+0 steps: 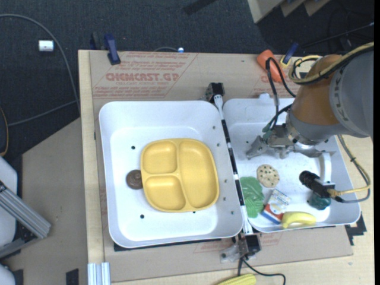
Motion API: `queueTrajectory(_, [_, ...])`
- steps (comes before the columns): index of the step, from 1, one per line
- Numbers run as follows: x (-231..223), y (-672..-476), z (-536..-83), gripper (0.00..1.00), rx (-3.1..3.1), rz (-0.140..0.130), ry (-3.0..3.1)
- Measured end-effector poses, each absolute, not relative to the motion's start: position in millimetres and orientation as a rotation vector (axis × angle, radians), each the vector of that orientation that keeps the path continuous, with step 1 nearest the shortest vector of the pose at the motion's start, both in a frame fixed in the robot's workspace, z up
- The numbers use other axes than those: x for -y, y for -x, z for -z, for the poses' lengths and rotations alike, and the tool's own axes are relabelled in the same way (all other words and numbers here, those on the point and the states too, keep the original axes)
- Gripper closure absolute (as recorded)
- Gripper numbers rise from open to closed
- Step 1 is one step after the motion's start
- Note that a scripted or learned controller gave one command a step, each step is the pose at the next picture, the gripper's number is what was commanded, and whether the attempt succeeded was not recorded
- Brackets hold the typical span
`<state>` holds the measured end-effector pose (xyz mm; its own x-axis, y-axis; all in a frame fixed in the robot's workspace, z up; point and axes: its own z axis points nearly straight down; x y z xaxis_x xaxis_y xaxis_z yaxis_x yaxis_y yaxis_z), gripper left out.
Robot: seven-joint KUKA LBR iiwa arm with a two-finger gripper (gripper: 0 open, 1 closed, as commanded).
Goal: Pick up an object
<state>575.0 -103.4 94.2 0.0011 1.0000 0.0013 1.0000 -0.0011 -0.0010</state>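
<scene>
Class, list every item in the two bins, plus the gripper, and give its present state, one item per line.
Yellow divided plate: flat in the left bin, right way up.
Brown round piece: beside the plate's left edge.
Cookie: flat in the right bin.
Green piece: lying against the divider.
Banana: lying near the front wall.
Gripper: low in the right bin, holding nothing visible.

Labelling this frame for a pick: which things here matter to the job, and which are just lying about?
Job: gripper; right bin; cookie; green item; banana; teal piece.
Lying about: left bin; yellow divided plate; brown disc; blue clamp.
</scene>
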Motion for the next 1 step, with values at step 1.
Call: queueTrajectory(1, [199.5,-666.8,-85.4,0.00,2.223,0.000,2.222])
